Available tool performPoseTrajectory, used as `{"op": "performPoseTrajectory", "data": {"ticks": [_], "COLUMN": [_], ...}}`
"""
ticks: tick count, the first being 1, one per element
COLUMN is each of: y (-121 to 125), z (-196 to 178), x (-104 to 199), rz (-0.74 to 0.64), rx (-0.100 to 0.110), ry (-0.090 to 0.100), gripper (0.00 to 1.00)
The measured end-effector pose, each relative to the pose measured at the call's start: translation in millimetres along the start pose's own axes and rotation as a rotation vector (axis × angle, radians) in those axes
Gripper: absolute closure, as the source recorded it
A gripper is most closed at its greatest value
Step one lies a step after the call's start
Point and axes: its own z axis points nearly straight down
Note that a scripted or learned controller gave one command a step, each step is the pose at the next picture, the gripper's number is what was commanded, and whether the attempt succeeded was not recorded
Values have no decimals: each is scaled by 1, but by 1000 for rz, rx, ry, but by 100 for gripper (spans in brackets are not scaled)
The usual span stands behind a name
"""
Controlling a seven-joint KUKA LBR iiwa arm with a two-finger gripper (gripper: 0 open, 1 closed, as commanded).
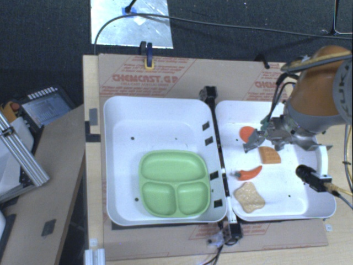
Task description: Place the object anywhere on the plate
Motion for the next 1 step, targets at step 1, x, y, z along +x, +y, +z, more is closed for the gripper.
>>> {"op": "performPoseTrajectory", "data": {"ticks": [1], "y": [3], "z": [-6], "x": [0], "rz": [-2], "rx": [-12], "ry": [-1], "gripper": [0]}}
